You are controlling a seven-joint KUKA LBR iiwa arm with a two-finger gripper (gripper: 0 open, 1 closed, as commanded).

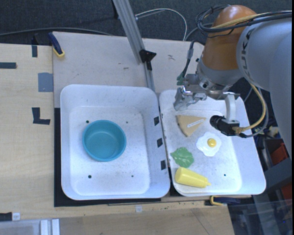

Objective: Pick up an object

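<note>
Cheese wedge, tan, flat triangular; metallic end effector just above.

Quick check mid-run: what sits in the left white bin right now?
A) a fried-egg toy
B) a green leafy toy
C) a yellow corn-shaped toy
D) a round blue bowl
D: the round blue bowl sits alone in the left white bin; the food toys lie in the right bin.

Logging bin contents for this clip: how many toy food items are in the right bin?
4: cheese wedge near the bin's far end, below the gripper; fried egg mid-bin; green lettuce piece beside it; yellow corn nearest. The arm may hide more.
</note>
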